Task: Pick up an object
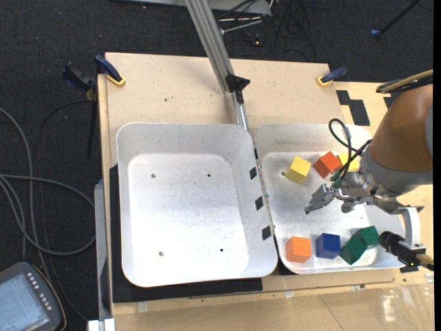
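Note:
Several coloured blocks lie in the right bin [275, 185]. A yellow block [298, 169] and a red-orange block [328, 163] sit near its far side, with another yellow piece [351, 161] partly hidden behind the arm's cable. Along the near wall lie an orange block [298, 248], a blue block [329, 245] and a green block [360, 243]. My gripper [332, 204] hangs over the middle of this bin, between the two groups. It is open, with nothing between its fingers [317, 201].
The left bin [131, 185] stands beside the right one, their rims meeting at the centre. A slanted metal pole [210, 40] runs down to the bench's far edge. Clamps [110, 71] grip the bench corners.

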Tool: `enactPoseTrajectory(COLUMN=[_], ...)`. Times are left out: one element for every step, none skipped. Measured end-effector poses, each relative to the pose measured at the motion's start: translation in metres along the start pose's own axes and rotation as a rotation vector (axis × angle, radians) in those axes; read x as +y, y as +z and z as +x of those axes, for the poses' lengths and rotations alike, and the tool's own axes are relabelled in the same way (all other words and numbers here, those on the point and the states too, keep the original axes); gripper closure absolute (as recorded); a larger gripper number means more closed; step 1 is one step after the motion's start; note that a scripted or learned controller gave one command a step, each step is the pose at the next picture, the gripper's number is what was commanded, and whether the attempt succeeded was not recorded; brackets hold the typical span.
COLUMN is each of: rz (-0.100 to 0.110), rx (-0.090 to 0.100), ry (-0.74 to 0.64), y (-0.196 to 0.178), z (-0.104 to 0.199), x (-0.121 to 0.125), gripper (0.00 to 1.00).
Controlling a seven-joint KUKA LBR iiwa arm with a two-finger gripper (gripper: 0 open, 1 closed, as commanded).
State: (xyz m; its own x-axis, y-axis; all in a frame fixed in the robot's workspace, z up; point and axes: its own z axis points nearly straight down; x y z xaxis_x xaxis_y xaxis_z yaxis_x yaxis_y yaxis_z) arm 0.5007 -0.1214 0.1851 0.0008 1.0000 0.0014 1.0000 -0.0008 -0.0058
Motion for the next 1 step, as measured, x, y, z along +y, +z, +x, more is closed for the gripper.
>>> enactPoseTrajectory(rz=[-0.001], rx=[-0.001], ry=[0.001], y=[0.0455], z=[-0.0042], x=[0.0038], gripper=[0.00])
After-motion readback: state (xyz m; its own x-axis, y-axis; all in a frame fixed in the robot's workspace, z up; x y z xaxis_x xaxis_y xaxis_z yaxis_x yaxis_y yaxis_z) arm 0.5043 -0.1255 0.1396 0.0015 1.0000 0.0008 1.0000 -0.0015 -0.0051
